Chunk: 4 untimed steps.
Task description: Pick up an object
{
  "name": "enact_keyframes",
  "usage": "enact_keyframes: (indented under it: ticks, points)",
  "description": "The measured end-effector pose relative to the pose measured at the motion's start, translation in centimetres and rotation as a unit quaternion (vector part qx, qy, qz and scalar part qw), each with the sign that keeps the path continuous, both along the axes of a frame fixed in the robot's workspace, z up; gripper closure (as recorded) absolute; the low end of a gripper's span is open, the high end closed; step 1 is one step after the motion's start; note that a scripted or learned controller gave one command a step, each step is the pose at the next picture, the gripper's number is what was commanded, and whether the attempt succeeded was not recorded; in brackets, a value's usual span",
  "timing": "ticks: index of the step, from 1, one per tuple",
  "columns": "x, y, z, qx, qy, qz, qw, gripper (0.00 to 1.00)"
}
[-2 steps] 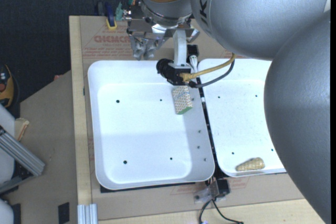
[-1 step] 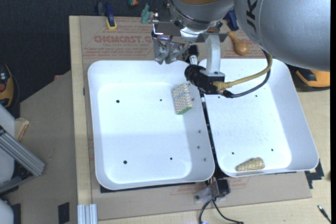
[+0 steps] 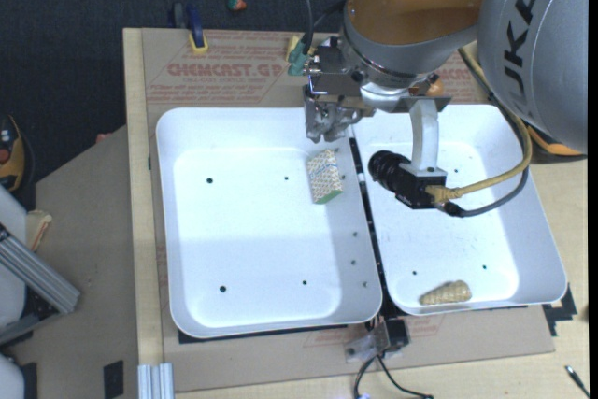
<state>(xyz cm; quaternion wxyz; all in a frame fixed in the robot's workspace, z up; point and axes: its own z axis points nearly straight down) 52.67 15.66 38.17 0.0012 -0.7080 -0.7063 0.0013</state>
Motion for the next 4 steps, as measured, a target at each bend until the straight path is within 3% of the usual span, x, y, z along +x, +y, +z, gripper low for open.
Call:
enact_keyframes:
  ticks: [1,2,3,4]
  points:
    - [-4.7,-2.7,-4.2,-0.0007,0.003,0.000,1.0000,1.00]
    - [-4.7,-2.0,1.9,0.0013,-0.005,0.002,1.0000,1.00]
    - [-1.6,4.2,-4.9,-0.0006,0.002,0.004,1.0000,1.00]
    - [-4.4,7.0,-4.7,0.0000,0.001,0.003,1.0000,1.00]
